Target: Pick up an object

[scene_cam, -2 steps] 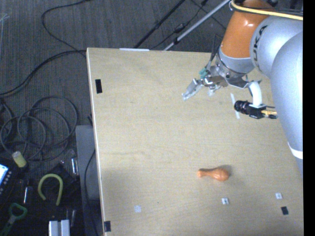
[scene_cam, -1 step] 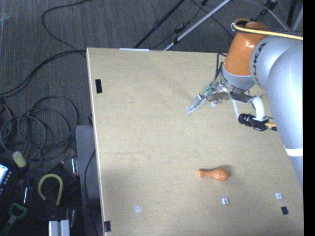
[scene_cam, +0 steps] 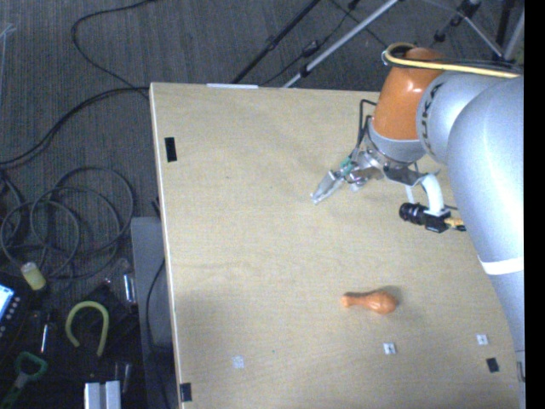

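Note:
An orange, pear-shaped object [scene_cam: 372, 301] lies on its side on the light wooden bench top [scene_cam: 247, 254], toward the front right, its narrow end pointing left. My gripper [scene_cam: 322, 192] hangs over the middle-right of the bench, well behind the orange object and a little to its left. It reaches in from the right and points left and slightly down. Its fingers come together in one thin silvery tip, shut, with nothing between them. The grey arm with its orange band [scene_cam: 404, 100] fills the right side of the view.
Small black and white markers sit on the bench: one at the back left [scene_cam: 171, 149] and several near the front edge [scene_cam: 389, 348]. Cables and tools lie on the floor to the left [scene_cam: 68, 220]. Tripod legs [scene_cam: 366, 15] stand behind the bench.

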`<state>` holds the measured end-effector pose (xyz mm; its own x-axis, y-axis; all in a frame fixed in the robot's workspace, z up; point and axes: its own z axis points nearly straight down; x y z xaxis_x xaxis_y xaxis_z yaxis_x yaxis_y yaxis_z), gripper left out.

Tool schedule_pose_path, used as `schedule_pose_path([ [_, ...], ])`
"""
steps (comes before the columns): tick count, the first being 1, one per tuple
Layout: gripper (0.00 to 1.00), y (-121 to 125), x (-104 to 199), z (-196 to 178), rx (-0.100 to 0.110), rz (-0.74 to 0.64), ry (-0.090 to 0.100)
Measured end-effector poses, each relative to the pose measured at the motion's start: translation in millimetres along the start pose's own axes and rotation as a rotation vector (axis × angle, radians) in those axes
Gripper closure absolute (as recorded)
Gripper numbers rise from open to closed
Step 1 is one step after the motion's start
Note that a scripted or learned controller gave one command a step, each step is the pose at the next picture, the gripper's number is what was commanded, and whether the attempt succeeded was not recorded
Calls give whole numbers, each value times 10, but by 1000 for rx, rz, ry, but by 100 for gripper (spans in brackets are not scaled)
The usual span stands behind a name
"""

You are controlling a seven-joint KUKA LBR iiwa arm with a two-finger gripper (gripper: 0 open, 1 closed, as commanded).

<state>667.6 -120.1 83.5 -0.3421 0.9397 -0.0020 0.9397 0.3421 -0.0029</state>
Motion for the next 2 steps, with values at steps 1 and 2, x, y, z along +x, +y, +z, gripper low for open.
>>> schedule_pose_path([
  [1, 100, 0, -2, -93, 0, 1, -1],
  [2, 0, -1, -2, -92, 0, 0, -1],
])
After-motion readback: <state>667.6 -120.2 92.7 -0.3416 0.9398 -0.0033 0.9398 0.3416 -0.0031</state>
